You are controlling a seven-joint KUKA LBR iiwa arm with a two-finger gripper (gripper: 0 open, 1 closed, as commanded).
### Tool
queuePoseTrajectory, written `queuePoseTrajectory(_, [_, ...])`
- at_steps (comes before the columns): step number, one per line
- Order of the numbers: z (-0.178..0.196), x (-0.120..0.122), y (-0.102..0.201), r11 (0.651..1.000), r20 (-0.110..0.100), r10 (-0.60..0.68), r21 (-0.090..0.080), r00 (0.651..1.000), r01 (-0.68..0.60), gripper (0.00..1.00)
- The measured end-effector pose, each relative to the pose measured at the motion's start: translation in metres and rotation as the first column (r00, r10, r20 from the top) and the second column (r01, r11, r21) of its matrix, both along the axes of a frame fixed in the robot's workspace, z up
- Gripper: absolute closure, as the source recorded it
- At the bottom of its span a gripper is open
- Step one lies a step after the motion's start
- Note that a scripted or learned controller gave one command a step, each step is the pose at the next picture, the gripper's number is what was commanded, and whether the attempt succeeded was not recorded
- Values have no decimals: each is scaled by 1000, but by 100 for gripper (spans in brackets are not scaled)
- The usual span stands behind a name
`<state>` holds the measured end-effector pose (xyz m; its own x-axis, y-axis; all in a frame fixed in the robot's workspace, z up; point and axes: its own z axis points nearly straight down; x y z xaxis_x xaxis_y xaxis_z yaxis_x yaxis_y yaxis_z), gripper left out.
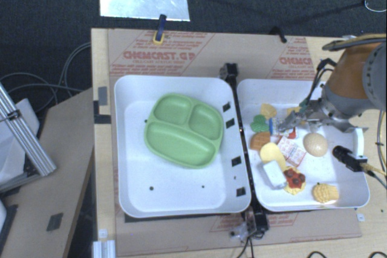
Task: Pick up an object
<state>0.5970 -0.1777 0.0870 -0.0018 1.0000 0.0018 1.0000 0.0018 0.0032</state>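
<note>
The right white bin (363,190) holds several toy foods: a yellow piece (268,110), a green piece (260,124), a brown bun (260,140), a pale yellow piece (273,153), a white block (274,173), a red-and-white packet (292,151), a beige egg (315,144), a red-and-yellow piece (294,180) and a corn cob (325,192). My gripper (289,122) reaches in from the right and hangs low over the bin's middle, just above the packet and left of the egg. Nothing is visibly held.
The left white bin (130,190) carries a green divided plate (184,130). A black divider with clips (237,130) runs between the bins. The grey and orange arm (357,81) covers the right bin's far right corner. Cables lie beyond the bench.
</note>
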Motion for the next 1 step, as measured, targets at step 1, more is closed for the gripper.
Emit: queuePoseTrajectory(1, [16, 3, 0, 1000, 11, 1, -2, 1000, -1, 100])
